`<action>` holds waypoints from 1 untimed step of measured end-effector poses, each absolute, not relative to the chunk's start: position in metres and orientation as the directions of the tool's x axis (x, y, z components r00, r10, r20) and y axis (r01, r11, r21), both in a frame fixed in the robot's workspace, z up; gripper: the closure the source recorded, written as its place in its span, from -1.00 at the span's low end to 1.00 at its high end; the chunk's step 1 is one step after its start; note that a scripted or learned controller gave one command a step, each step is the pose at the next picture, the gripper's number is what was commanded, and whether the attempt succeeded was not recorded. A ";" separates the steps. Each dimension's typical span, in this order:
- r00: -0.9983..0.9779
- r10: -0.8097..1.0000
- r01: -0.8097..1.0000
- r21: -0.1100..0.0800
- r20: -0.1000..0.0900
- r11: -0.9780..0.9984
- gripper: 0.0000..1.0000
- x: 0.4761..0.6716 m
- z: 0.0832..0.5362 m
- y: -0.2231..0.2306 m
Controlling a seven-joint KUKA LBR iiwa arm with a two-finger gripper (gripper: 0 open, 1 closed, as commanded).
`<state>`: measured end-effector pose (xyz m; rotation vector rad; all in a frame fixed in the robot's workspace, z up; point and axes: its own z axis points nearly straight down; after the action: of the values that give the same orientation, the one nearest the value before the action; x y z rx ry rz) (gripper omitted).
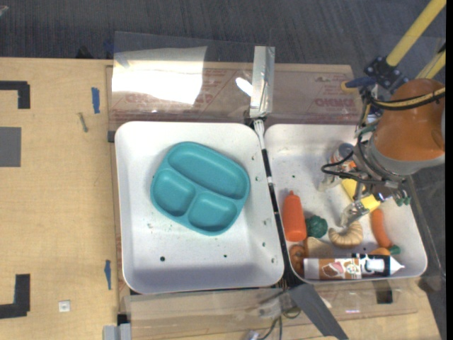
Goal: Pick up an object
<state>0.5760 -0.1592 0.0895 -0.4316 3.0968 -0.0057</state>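
Note:
The right bin (pixel 283 151) holds several small items. An orange bottle-like item (pixel 294 215) lies near its left wall, with a dark green piece (pixel 316 226) beside it. A tan croissant (pixel 346 235) sits in the middle. A white and brown tube with a black cap (pixel 351 266) lies along the front wall. An orange carrot (pixel 381 226) rests at the right, and a yellow item (pixel 350 188) lies under the wrist. My gripper (pixel 359 207) hangs low in this bin, just above the croissant and beside the yellow item. The arm's orange band (pixel 414 127) covers the bin's far right corner.
A teal divided plate (pixel 200 186) lies in the left bin (pixel 141 253). A clear plastic sheet and a metal bracket (pixel 262 80) stand behind the bins. Cables (pixel 340 167) trail from the wrist. Plywood bench (pixel 49 190) extends to the left.

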 end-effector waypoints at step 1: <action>-0.998 -0.060 -0.060 -0.002 -0.012 0.998 -1.00 0.536 0.089 -0.184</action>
<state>0.5357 -0.1841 0.0894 -0.0938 3.1283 -0.0026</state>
